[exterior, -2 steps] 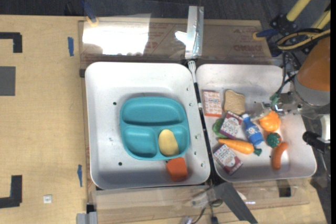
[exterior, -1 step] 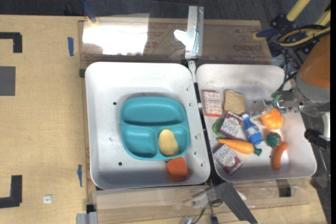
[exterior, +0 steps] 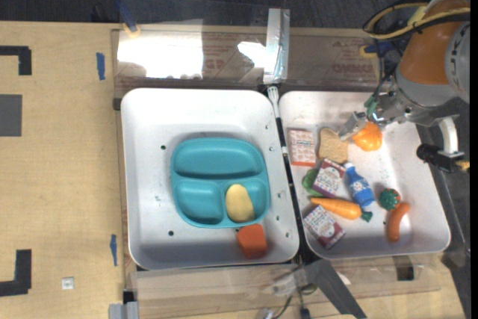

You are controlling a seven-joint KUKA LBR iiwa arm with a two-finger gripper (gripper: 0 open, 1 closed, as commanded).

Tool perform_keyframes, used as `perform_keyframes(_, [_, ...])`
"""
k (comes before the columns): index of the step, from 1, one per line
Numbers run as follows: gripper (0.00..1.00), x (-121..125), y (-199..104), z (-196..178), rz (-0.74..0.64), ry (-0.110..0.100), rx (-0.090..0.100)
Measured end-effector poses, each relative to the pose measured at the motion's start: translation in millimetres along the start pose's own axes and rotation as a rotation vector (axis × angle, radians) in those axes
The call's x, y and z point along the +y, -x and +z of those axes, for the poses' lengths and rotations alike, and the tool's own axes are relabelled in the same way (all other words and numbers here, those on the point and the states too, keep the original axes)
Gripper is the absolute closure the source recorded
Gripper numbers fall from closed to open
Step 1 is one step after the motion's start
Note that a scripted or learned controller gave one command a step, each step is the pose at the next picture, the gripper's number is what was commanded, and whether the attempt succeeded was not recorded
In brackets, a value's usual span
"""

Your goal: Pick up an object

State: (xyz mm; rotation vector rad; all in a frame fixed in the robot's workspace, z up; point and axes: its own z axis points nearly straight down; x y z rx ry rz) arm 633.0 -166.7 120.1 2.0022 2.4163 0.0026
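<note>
The left bin (exterior: 142, 160) holds a teal divided tray (exterior: 216, 160) at about its middle, and a yellow potato-like piece (exterior: 239, 202) lies in the tray's near-right compartment. Just off the tray's near edge, an orange block (exterior: 252, 239) sits against the bin's near wall, toward its near-right corner. The right bin (exterior: 426, 235) carries a scatter of toy food. A small white-and-red carton (exterior: 302, 146) lies near its left wall, with a slice of toast (exterior: 333, 146) just beside it on the right. Below those, a purple-patterned packet (exterior: 327, 179) touches a green piece (exterior: 309, 180) on its left, and a blue-and-white bottle (exterior: 359, 187) lies tilted just right of the packet. A carrot (exterior: 338, 207) lies across the middle toward the near side, and a second purple packet (exterior: 323, 225) rests near the near wall. Farther right sit a small green vegetable (exterior: 389, 198) and an orange-red sausage shape (exterior: 396, 221), close to each other near the near-right corner. An orange fruit-like object (exterior: 367, 137) lies in the far part of this bin, and the gripper (exterior: 365, 119) hangs right at its far edge, touching or nearly so. Whether the pincer is apart or together cannot be told from this angle, and nothing shows between its tips.
</note>
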Motion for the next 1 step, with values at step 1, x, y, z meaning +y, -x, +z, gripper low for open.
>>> perform_keyframes(1, [1.0, 25.4, -76.2, -67.5, -0.121, 0.004, 0.0])
